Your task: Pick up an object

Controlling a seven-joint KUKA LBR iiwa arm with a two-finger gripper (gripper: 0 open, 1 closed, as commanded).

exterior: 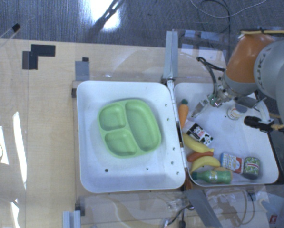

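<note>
Left bin (84, 141): it holds a green plate (129, 127) with three sections, lying flat near the middle. Nothing lies on the plate.

Right bin (265, 151): all the small things are here, so I judge the pick must happen in this bin.

Things to pick: a carrot (183, 113) lies along the wall between the two bins. A small black and white box (200, 134) lies just below it. Two bananas (201, 155) lie near the front left corner, with a red thing partly hidden between them. A green bottle (213, 176) lies on its side against the front wall. A red and white carton (231, 162) and a green can (250, 167) lie beside it to the right.

Why so placed: the things are crowded at the left wall and the front wall, and the far right part of the bin is bare. It looks like loose scatter, not an order.

Arm: it reaches in from the right, and the wrist hangs over the far part of the right bin.

Gripper (217, 100): it is over bare bin floor, apart from the carrot and the box.

Fingers: the metal parts are small and blurred, so I cannot tell how far open they are. I see no thing between them.

Progress: my judgement is that nothing is picked yet.
</note>
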